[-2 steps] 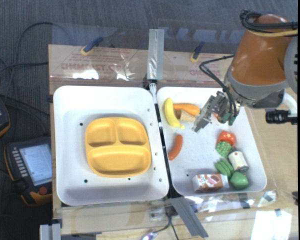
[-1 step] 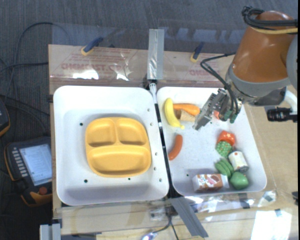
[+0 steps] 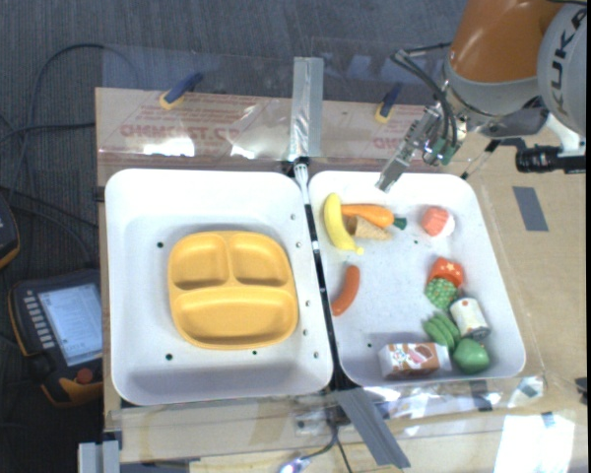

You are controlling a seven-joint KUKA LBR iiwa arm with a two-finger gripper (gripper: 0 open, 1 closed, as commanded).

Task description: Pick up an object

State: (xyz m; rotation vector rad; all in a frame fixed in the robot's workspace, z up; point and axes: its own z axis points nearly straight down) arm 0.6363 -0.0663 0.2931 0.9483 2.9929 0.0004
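- Cardboard-topped counter (image 3: 552, 264) on grey carpet, carrying two shallow white bins side by side.
- Left bin (image 3: 138, 363) has a yellow divided plate (image 3: 233, 289) sitting pretty much in its middle.
- Right bin (image 3: 394, 304) has all the toy food: a banana (image 3: 337, 223) near its back left corner, with a carrot (image 3: 370, 215) touching it and a pale wedge (image 3: 372, 231) tucked right under the carrot.
- Sausage (image 3: 346, 290) lies tilted near the right bin's left edge, and a round reddish piece (image 3: 434, 221) sits near its back right corner.
- Along that bin's right edge and front right corner: tomato (image 3: 447, 271), some green veg (image 3: 440, 293), a small can (image 3: 469, 317), a green pepper (image 3: 471, 355) and a brown packet (image 3: 412, 359).
- Gripper (image 3: 390, 178) hangs over the right bin's back edge, just above the carrot, with nothing between its fingers; can't tell if it's spread or closed from this angle.
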